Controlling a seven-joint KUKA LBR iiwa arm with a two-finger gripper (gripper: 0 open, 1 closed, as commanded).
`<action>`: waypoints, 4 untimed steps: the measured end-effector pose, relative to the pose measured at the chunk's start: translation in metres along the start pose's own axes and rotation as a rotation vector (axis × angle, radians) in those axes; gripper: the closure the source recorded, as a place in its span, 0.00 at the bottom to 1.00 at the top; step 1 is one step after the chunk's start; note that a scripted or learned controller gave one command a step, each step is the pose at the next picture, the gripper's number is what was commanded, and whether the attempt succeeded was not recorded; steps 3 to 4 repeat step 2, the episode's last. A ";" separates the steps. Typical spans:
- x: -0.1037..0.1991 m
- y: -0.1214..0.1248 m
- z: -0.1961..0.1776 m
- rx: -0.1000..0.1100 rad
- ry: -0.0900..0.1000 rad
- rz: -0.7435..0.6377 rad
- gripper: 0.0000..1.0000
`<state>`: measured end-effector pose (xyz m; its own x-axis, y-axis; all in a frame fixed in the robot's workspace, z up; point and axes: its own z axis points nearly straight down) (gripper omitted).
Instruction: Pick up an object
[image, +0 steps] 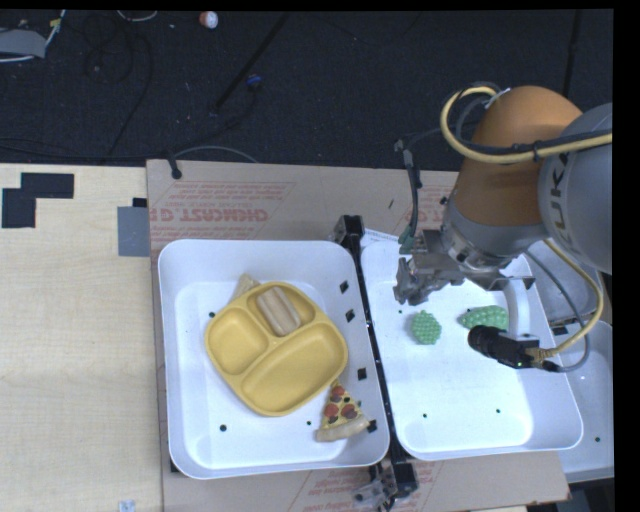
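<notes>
Both white bins (190, 440) look like smooth plastic with a soft sheen, nothing too glossy. The yellow divided plate (290, 375) in the left bin is plastic too, satin finish, and the hot dog (279, 309) in its far compartment looks like smooth molded toy plastic. The pizza slice (341, 413) by that bin's near edge has a bumpier, painted-looking top. In the right bin, the green bumpy ball (426, 327) is knobbly all over, probably rubbery plastic. The bench top (70, 330) is pale matt wood, and the sheet under the bins is matt brown cardboard (260, 200) with printed lettering. The arm's orange band (515, 175) is glossy, and the gripper (412, 285) looks like dull grey metal.
</notes>
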<state>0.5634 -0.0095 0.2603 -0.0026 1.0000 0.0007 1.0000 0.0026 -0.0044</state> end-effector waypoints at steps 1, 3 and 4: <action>0.046 -0.005 0.006 0.000 0.000 0.000 1.00; 0.087 -0.019 0.011 0.001 -0.001 0.000 1.00; 0.087 -0.019 0.011 0.001 -0.001 0.000 1.00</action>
